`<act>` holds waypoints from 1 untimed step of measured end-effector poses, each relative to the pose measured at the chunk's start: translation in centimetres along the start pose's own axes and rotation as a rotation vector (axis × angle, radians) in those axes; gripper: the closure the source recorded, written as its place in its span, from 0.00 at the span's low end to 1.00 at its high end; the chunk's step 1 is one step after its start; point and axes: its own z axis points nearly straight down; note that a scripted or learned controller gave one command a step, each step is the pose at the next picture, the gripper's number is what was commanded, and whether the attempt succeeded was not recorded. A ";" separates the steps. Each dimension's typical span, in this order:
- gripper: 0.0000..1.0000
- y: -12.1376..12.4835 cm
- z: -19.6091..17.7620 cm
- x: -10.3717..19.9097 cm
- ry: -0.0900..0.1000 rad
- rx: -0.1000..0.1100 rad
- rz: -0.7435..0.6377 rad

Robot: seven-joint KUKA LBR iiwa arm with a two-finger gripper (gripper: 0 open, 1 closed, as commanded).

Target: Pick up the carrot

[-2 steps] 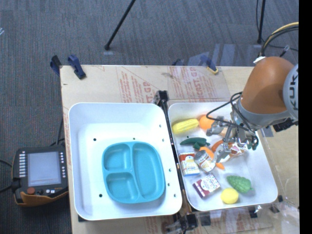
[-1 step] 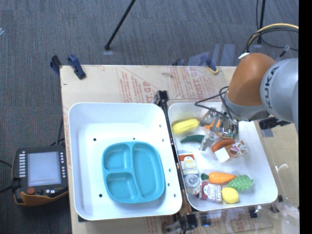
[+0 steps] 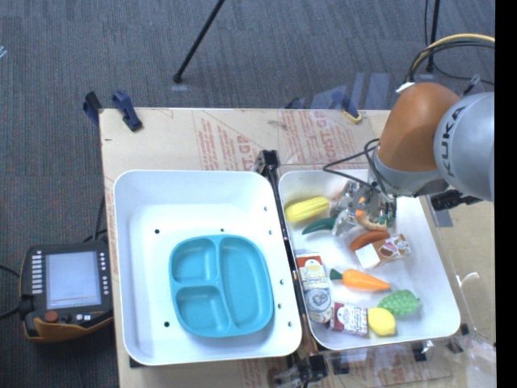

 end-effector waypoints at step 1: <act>1.00 2.6 -6.8 4.8 0.004 0.002 0.158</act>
